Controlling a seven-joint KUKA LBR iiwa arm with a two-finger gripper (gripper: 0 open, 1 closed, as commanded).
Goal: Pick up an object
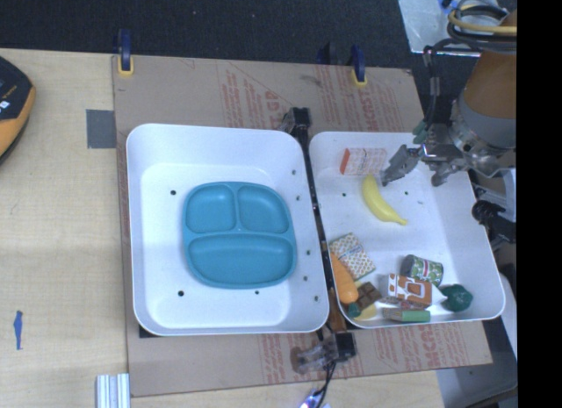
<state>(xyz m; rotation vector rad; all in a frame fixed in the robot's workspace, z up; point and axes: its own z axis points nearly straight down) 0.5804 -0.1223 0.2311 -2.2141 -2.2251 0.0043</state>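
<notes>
My gripper [414, 172] hangs over the back of the right bin [470, 222], its two dark fingers spread apart with nothing between them. A yellow banana [382, 201] lies just below and left of the fingertips. A small white and red carton [362, 161] lies to the left of the gripper near the bin's back wall. Toward the front of the bin sit a checkered packet [351, 254], an orange carrot [344, 282], a green can [422, 269], a small box [409, 290] and a dark green item [456, 297].
The left bin [154, 169] holds a blue divided plate [239, 233]. Both bins rest on a brown cardboard sheet [219, 90] clamped at the back. A yellow and black object [10, 103] sits at the far left edge of the bench.
</notes>
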